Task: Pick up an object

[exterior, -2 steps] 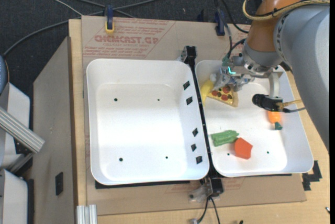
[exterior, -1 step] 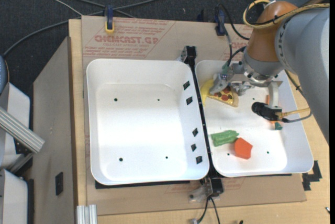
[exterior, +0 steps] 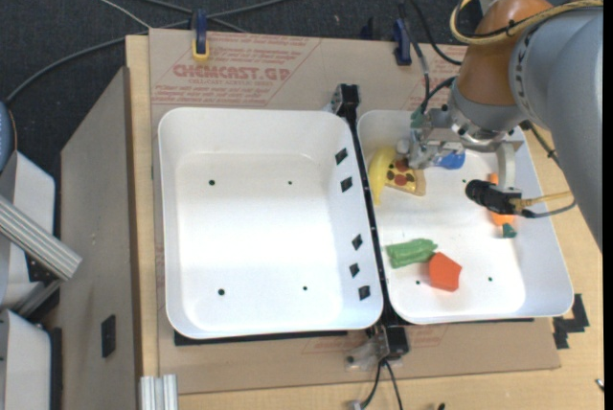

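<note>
Nearest me in the right bin lie an orange-red block and, just beside it on the left, a green piece. Both are well apart from the arm, so I don't take them for the target. Further back, near the bin's right wall, there is a small orange piece. The left bin has nothing in it for me to go after.

The action is at the far end of the right bin. A yellow curved piece lies against the divider. Touching it is a yellow wedge with red spots, rather like a toy pizza slice. The hand sits low right over the wedge's far edge, and a blue thing is just beside it on the right. The wrist hides the business end from this angle, so I cannot tell whether the hand is apart or together, or whether it has anything in it.

I judge this to be the grasp step, with the wedge the likeliest pick. The next move calls for a firm close on the wedge alone, without catching the curved piece. After that I'd want a straight lift, so I can see whether anything comes up. Beyond the bins there is just the bench.
</note>
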Controlling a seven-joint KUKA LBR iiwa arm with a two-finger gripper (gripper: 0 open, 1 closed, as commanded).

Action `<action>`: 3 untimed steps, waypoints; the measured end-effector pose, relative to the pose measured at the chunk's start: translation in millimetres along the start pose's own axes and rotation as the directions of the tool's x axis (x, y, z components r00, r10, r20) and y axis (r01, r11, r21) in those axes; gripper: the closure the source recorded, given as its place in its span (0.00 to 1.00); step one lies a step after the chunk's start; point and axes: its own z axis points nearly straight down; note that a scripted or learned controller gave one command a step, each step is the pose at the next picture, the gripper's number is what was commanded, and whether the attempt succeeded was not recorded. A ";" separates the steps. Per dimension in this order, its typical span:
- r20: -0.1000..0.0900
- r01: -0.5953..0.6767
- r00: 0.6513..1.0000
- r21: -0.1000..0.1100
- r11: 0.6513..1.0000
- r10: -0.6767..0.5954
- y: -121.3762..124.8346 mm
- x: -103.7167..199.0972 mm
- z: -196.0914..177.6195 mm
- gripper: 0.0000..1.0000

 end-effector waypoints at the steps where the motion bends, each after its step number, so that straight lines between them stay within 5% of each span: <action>1: -0.001 0.000 1.000 0.003 1.000 0.000 -0.9 0.5 1.7 0.00; 2: -0.005 -0.006 1.000 0.059 0.998 0.006 18.5 -0.7 12.8 0.00; 3: -0.009 -0.009 1.000 0.052 0.999 0.009 18.8 2.4 4.7 1.00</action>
